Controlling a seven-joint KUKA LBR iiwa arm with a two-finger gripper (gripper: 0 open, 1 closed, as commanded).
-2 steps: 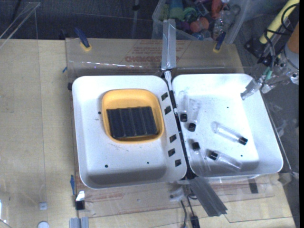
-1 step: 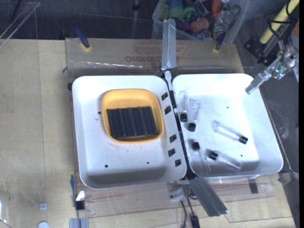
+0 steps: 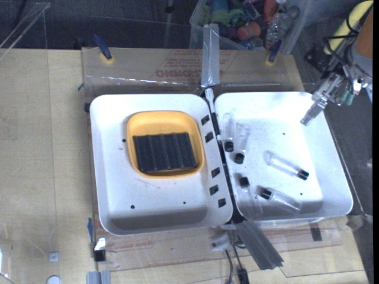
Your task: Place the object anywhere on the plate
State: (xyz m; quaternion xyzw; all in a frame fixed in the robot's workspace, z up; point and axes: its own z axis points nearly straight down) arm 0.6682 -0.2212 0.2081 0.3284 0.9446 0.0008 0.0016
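Nearest, toward the near edge of the right bin [image 3: 337, 203]: a clear vial with a black cap [image 3: 277, 197], lying flat. Just beyond, a second clear vial [image 3: 285, 165], also on its side, black cap pointing right. Further left, near the divider [image 3: 217, 152], a cluster of small clear tubes with dark caps [image 3: 235, 142]; number hard to count. All apart from the plate.

In the left bin [image 3: 106, 158]: orange plate [image 3: 164, 142] with a dark ribbed insert [image 3: 164, 151], nothing resting on top.

Farthest, at the right bin's far right corner: gripper [image 3: 310, 115], slanted down over the rim, nothing visibly between the fingers; opening too small to read, so cannot tell.

Likely troubles: transparent, round, low-lying vials — easy to misjudge, prone to rolling away or slipping out of a pinch. Clustered tubes risk a double pick or a nudge. Carry over the raised divider could clip a dangling vial. Ribbed insert may let a dropped vial roll off the plate.
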